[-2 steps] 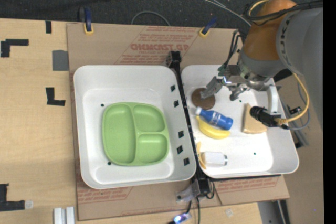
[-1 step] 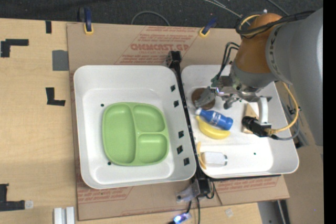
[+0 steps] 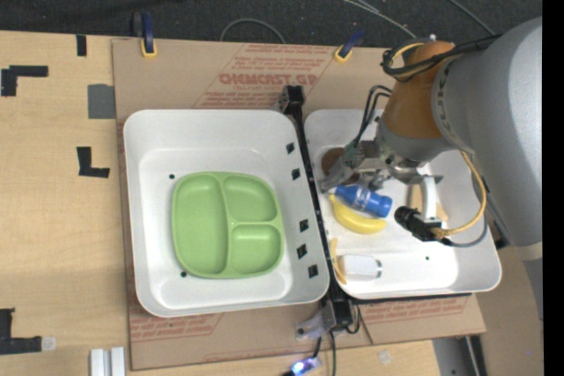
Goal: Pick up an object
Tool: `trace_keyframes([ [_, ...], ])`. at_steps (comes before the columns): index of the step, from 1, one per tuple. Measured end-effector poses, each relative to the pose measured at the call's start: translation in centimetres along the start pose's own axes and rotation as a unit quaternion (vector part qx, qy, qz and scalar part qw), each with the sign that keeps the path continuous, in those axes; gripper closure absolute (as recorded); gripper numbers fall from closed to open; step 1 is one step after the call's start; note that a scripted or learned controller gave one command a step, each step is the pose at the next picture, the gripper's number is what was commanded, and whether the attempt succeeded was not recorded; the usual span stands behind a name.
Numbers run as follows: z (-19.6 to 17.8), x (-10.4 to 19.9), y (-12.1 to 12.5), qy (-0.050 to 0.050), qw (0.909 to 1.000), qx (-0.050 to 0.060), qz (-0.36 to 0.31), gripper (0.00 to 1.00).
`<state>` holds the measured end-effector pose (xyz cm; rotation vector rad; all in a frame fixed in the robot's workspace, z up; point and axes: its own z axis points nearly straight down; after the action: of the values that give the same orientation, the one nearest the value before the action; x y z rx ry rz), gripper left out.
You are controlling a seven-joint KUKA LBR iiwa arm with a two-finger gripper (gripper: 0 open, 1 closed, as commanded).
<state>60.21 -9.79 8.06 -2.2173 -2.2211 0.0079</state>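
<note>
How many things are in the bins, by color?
Green: 1, plate
Blue: 1, bottle
Yellow: 1, banana
White: 1, block
Brown: 1, partly hidden thing
Total: 5

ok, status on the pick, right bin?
Hand down in the right bin, over the blue object; grip unconfirmed. Yellow banana lies against it. White object nearer the front. Green divided plate in the left bin.

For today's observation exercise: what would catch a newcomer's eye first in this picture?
Probably the light green divided plastic plate, alone in the left white bin. Next, the big grey arm with its orange band reaching into the right white bin, its gripper right over a blue bottle and yellow banana.
</note>
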Motion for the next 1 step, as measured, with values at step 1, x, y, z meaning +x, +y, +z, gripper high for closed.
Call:
trace_keyframes([
  [1, -0.93, 0.01, 0.02, 0.000, 1.0000, 0.001, -0.001, 1.00],
])
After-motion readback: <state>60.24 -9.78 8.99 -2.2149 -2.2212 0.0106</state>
